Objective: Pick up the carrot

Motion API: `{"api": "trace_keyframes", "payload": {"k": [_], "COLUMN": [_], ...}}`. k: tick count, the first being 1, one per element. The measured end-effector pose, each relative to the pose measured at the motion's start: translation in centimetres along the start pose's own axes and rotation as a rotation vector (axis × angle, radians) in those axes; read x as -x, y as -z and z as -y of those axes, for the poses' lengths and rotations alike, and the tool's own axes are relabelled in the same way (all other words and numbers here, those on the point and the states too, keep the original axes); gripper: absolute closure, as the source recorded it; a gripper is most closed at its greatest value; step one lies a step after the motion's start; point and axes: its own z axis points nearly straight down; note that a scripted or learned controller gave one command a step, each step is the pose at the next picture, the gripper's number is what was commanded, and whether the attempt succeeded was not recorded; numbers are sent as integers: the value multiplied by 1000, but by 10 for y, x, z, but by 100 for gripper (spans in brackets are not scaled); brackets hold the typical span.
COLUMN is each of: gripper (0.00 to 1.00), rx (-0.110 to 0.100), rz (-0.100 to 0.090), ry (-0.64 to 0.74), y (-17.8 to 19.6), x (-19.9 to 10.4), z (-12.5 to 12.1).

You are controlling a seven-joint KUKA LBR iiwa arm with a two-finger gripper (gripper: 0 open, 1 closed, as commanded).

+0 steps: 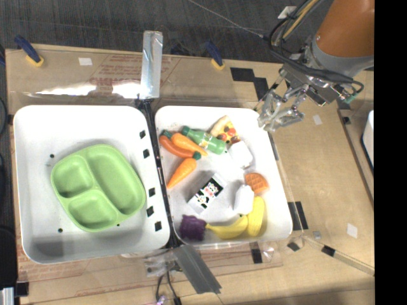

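Gripper [278, 116] off target.
Your fingers hang spread and empty over the right bin's [275, 170] far-right corner; carrot [182, 171] lies inside.

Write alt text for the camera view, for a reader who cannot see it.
The gripper hovers above the right bin's top right corner, holding nothing. That bin holds toy food: two carrots at its left, a green bottle, pizza slice, milk carton, bananas and grapes. The left bin holds a green divided plate.
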Motion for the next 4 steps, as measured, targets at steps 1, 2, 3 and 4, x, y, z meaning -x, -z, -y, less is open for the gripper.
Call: {"api": "trace_keyframes", "payload": {"k": [1, 2, 3, 4], "gripper": [100, 100, 100, 100], "rx": [-7, 1, -16, 11], "rz": [3, 0, 3, -1], "ry": [170, 347, 422, 502], "y": [61, -16, 113, -50], "x": [24, -1, 14, -10], "z": [28, -2, 16, -12]}}
